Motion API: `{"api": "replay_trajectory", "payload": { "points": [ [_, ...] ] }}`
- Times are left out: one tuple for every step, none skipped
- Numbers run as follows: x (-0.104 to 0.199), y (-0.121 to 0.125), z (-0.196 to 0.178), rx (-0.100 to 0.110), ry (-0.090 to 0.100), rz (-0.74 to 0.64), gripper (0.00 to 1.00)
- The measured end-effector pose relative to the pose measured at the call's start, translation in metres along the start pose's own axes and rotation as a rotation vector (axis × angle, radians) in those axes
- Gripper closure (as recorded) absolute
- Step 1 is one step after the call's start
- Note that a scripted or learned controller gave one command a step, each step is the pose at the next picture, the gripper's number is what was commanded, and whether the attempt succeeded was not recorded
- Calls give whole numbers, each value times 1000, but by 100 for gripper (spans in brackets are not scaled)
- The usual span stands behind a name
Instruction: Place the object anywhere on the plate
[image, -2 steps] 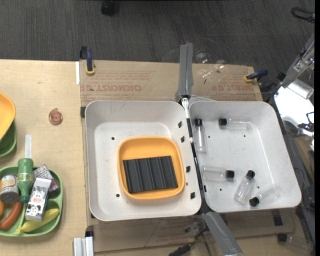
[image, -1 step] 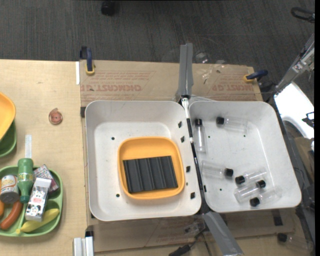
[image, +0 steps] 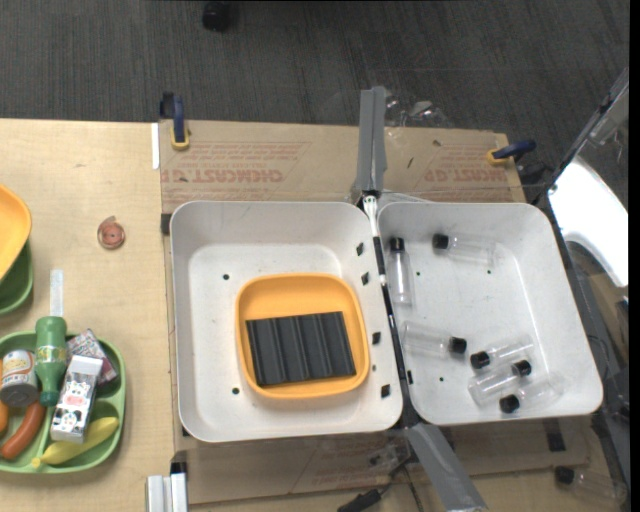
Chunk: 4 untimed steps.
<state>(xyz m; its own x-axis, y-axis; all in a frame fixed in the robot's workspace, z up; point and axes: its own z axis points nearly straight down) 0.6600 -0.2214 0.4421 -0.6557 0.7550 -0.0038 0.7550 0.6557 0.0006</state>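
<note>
An orange square plate sits in the middle of the left white bin. A dark grey ribbed rectangular object lies flat on the plate and covers most of its floor. Several clear vials with black caps lie scattered in the right white bin: one along its left wall, one near the back, one in the middle, and a cluster at the front right.
On the wooden table to the left stand a green tray of toy foods, a yellow bowl and a small pink disc. Cardboard lies under the bins, held by clamps. A white curved shape stands at the right edge.
</note>
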Motion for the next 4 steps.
{"api": "replay_trajectory", "payload": {
  "points": [
    [45, -53, 1, -1, 1, -382, 0],
    [105, -123, 0, -1, 2, -536, 0],
    [118, -137, -1, -2, 1, -947, 0],
    [100, -116, 0, -3, 0, -1262, 0]
  ]
}}
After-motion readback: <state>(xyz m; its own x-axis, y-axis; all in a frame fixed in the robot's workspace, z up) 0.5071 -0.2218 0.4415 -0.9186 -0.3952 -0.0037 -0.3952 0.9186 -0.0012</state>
